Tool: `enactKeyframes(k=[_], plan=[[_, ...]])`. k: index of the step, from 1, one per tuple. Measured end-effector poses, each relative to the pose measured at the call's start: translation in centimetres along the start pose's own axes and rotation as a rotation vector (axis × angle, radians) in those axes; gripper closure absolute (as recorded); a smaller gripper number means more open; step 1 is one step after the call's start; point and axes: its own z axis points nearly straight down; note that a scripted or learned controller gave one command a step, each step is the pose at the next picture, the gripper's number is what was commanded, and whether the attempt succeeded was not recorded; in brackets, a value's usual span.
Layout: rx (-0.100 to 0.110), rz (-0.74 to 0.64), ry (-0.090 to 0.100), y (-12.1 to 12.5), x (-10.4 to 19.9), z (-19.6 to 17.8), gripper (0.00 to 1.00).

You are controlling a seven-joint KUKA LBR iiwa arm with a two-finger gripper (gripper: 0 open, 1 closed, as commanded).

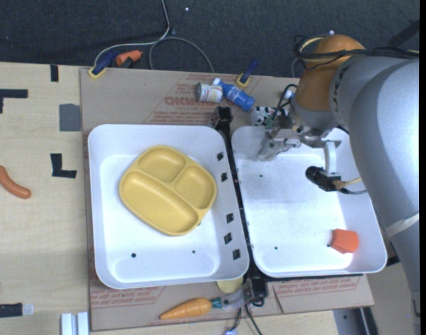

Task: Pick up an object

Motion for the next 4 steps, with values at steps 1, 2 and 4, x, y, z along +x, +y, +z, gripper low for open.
enactKeyframes(k=[1,2,4], plan=[[0.001,0.0,0.0,0.0,0.0,0.1,0.0],[-0.003,0.002,-0.004,-2.2,1.7,1.1,0.0],[-0.003,0.0,0.0,0.1,0.2,0.0,1.0]])
